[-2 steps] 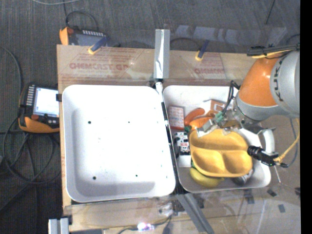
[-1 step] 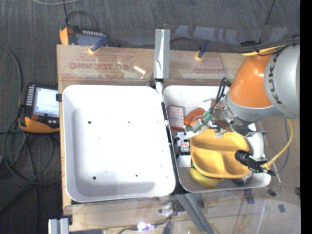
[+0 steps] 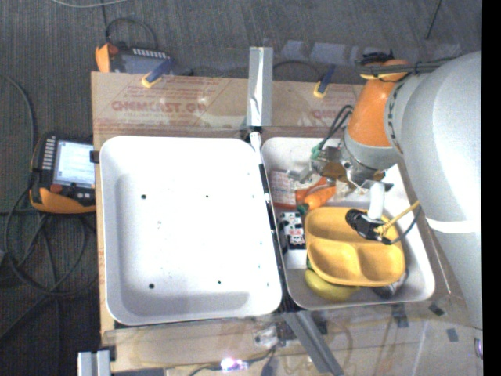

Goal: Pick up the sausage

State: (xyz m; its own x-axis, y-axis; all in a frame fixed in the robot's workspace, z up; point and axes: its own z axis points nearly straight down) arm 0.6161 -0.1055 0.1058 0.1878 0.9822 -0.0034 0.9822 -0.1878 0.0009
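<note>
Camera view, right bin (image 3: 425, 287): is that reddish-orange stub the sausage (image 3: 317, 197)?

I take it for that, though it is small and a bit blurred. It lies right of the frame's middle, just above the yellow tray (image 3: 352, 266) and near the bin's left wall, with a black-and-white packet (image 3: 292, 230) just below it to the left.

How would it handle?

My guess is light, smooth-skinned and rounded, so apt to roll or slip out of a pinch. It is probably firm or only slightly yielding, and not fragile. I'd take it across its middle, square to its length, minding the tray's rim that crowds its lower side.

And the tool (image 3: 337, 171)?

It hangs just above and to the right of the sausage in the picture, under the orange-banded wrist. How far open it stands I cannot tell, because the wrist covers that part. I see nothing held in it, and whether it touches the sausage I cannot tell either
</note>
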